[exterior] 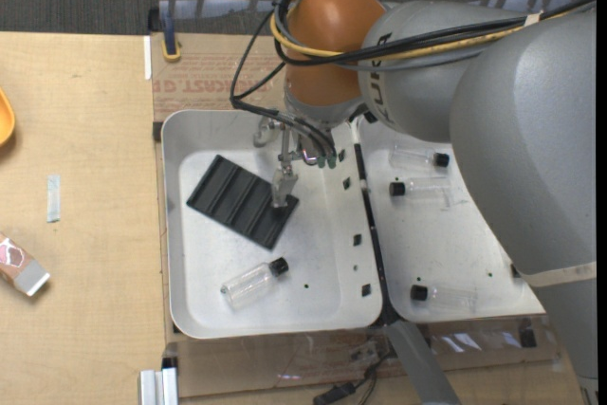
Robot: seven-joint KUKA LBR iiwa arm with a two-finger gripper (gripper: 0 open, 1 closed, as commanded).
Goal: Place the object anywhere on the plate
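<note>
A black ribbed plate (235,198) lies tilted in the upper left part of the left bin (180,232). A clear small bottle with a black cap (252,281) lies on the bin floor below the plate, apart from it. My gripper (283,193) hangs down from the orange-banded wrist (327,33) and its tip sits over the plate's right edge, close to the surface. I see nothing held at its tip. The bottle is a short way below and left of the gripper.
The right bin (474,251) holds several clear bottles with black caps, such as one (419,160) near its top and one (438,297) near its front. The wooden bench on the left bears a grey strip (53,199) and a small packet (23,267).
</note>
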